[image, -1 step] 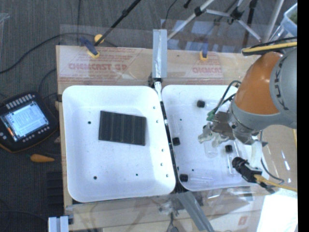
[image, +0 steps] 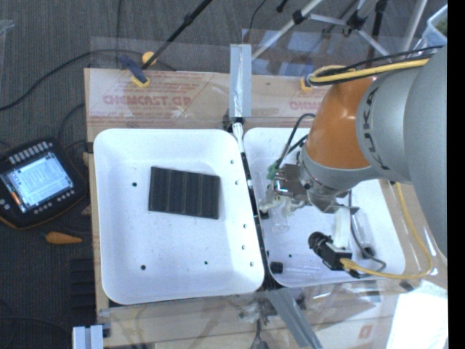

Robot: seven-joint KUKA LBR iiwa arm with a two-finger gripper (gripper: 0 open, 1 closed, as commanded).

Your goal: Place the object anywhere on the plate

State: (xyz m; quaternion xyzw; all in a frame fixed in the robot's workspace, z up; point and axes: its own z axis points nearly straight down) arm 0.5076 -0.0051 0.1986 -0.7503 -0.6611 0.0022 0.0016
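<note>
The dark ribbed rectangular plate [image: 184, 192] lay flat in the left bin [image: 116, 267]. The arm [image: 385, 122] reached over the right bin [image: 385, 249], its tool [image: 280, 206] low near that bin's left wall; its state could not be told, and the object could not be made out.

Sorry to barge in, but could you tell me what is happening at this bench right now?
A grey and orange robot arm reaches in over the right bin, with its tool low near that bin's left wall. The dark ribbed plate lies flat in the left bin with nothing on it. The view does not settle whether the tool holds anything, so the placing is not yet done.
</note>
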